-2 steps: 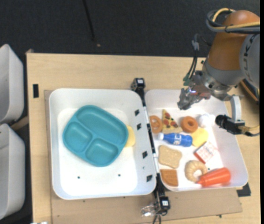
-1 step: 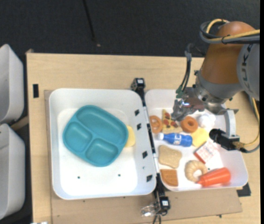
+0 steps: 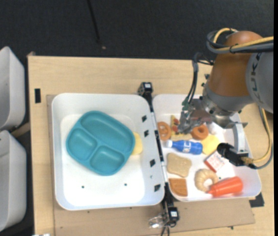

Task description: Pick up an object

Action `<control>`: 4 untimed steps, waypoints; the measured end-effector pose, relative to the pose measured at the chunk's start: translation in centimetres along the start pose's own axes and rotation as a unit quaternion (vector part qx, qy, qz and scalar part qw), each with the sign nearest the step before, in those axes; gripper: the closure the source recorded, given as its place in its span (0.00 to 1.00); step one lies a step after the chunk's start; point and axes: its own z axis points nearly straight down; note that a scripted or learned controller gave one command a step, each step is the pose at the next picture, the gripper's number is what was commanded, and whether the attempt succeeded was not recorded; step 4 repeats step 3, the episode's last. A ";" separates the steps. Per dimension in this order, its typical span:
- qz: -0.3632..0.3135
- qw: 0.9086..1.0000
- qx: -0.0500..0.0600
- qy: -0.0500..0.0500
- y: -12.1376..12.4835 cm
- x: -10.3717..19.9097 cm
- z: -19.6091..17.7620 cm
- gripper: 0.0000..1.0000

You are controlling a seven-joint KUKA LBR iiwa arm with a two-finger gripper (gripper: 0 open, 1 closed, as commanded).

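My gripper (image 3: 184, 124) hangs low over the back of the right bin (image 3: 171, 102), among the toy foods. Just left of it lies a small orange ring (image 3: 164, 130). A brown donut (image 3: 200, 132) sits to its right. In front of it a blue bottle (image 3: 187, 146) lies on its side, next to a yellow piece (image 3: 210, 144). Nearer the front are a slice of toast (image 3: 179, 165), a brown waffle square (image 3: 178, 186), a pale croissant (image 3: 205, 178), an orange carrot (image 3: 226, 186) and a red and white box (image 3: 215, 163). I see nothing held in the gripper.
In the left bin (image 3: 60, 181) a teal divided plate (image 3: 99, 141) lies over a yellow item (image 3: 137, 144) at its right edge. The ridge between the bins (image 3: 154, 146) runs close to the gripper's left. Cables (image 3: 257, 156) loop over the right bin's right rim.
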 end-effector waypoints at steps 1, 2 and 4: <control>0.001 1.000 -0.002 0.000 1.7 -0.8 -0.8 1.00; -0.001 1.000 -0.001 0.000 1.8 0.3 -0.8 1.00; 0.001 1.000 0.000 0.001 0.4 0.6 -0.9 1.00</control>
